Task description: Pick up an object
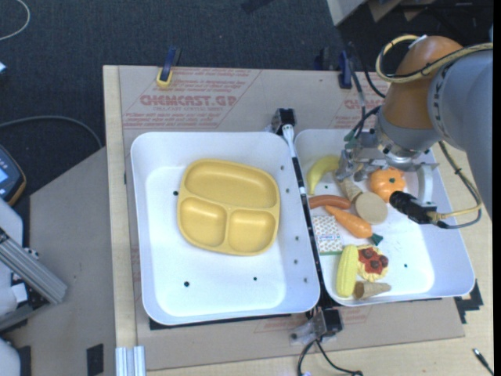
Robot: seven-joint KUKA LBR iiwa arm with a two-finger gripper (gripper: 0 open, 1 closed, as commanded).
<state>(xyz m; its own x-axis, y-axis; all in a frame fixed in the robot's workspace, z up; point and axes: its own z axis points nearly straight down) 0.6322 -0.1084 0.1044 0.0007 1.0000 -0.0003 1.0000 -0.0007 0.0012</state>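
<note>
My gripper [355, 172] reaches down into the back of the right bin [446, 257], under the grey wrist and orange band. It hangs between a yellow banana [321, 171] on its left and an orange fruit [386, 183] on its right. Just in front of it lie a beige round piece [372, 208], a red sausage [329, 203] and an orange carrot [354, 225]. Nothing can be seen lifted off the bin floor. The wrist hides the gripper's tips.
Nearer the front of the right bin lie a corn cob [347, 269], a yellow and red toy food piece [373, 262] and a brown cone [369, 290]. The left bin [156, 272] holds a yellow divided plate [228, 207]. A black cable [427, 214] trails off the wrist.
</note>
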